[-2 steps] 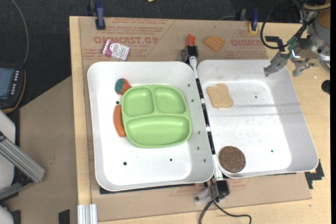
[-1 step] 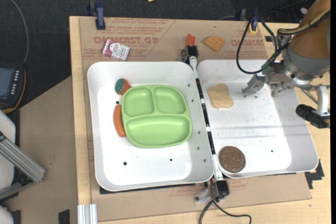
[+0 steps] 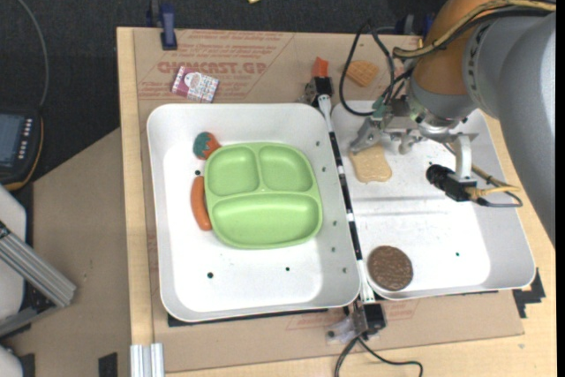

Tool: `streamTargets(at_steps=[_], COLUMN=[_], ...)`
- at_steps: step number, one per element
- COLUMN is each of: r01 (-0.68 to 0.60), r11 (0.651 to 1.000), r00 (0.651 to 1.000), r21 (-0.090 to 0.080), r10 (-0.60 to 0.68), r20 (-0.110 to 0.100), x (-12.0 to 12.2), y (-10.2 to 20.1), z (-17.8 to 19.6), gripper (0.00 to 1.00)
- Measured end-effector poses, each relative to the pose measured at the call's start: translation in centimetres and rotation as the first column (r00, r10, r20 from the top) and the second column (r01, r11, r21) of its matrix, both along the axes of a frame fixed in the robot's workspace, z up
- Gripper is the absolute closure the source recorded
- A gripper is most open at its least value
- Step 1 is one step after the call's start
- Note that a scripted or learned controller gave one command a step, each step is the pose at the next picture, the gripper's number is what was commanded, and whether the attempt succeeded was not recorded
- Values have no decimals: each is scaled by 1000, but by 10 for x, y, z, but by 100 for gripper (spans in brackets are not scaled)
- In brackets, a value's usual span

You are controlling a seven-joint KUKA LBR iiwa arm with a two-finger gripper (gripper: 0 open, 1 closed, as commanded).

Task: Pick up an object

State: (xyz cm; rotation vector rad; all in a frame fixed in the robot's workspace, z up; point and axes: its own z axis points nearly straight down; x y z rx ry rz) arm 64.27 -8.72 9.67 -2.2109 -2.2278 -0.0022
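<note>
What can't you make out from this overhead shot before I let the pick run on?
- Gripper: in the camera view the wrist covers the fingers, so their state and contact with the tan toast-like piece are unclear.
- Orange sausage-shaped toy: its right side is hidden under the green divided plate.
- Small round toy: partly behind the plate rim, too small to identify.

Left bin (image 3: 168, 216): a green tray (image 3: 262, 194) fills the middle, with a ball (image 3: 207, 144) and an orange sausage (image 3: 200, 202) wedged against its left side; open floor lies along the front. Right bin (image 3: 494, 260): the arm (image 3: 494, 49) overhangs the rear, toast (image 3: 372, 164) lies at rear left and a brown disc (image 3: 389, 267) at front left, leaving the centre and right floor open.
</note>
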Motion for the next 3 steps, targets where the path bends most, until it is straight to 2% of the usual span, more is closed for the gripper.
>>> streamTargets(at_steps=[1,2,3], r01=[6,6,9], r11=[1000,1000,1000], r00=[1000,1000,1000], r21=[-4,-5,-1], r10=[-6,-6,-9], r20=[6,4,0], x=[0,0,-3], y=[-6,-6,-18], z=[16,15,-12], gripper=[100,0,0])
